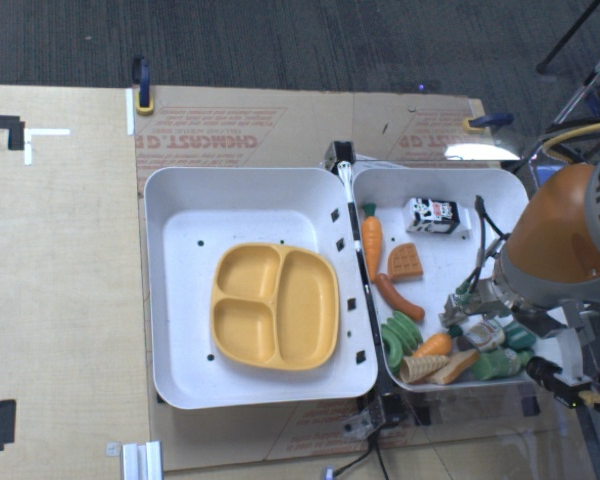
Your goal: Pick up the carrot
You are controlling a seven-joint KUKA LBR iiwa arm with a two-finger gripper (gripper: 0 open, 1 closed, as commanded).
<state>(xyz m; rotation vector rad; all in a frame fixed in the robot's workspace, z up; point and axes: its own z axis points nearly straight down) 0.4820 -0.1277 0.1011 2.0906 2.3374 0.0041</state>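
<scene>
One carrot (372, 244) lies along the right bin's (450, 174) left wall; end effector (472, 320), finger state indiscernible, sits well apart and should descend astride its midsection, clear of the wall.

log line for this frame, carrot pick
carrot: right bin, left edge, untouched | gripper: over toy pile, away from carrot | grasp: not started

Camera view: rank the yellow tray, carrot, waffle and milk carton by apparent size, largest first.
1. yellow tray
2. carrot
3. waffle and milk carton look alike; unranked.
</scene>
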